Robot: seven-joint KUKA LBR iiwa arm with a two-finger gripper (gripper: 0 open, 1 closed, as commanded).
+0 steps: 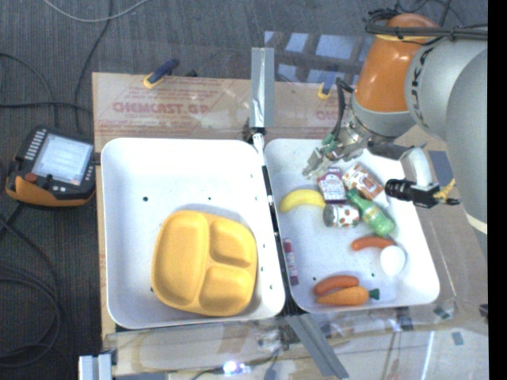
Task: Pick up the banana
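Observation:
The yellow banana (301, 200) lies curved on the floor of the right bin (420, 291), near its left wall. My gripper (320, 161) hangs above the bin's back left part, a short way behind and to the right of the banana, apart from it. Its fingers look open with nothing between them. The grey arm with its orange band reaches in from the upper right.
Right of the banana crowd a purple pouch (333, 187), a small can (342, 214), a green bottle (372, 214) and an orange packet (363, 180). A red sausage (372, 244), a white egg (392, 260) and carrots (342, 290) lie nearer the front. The left bin (127, 212) holds a yellow divided plate (206, 262).

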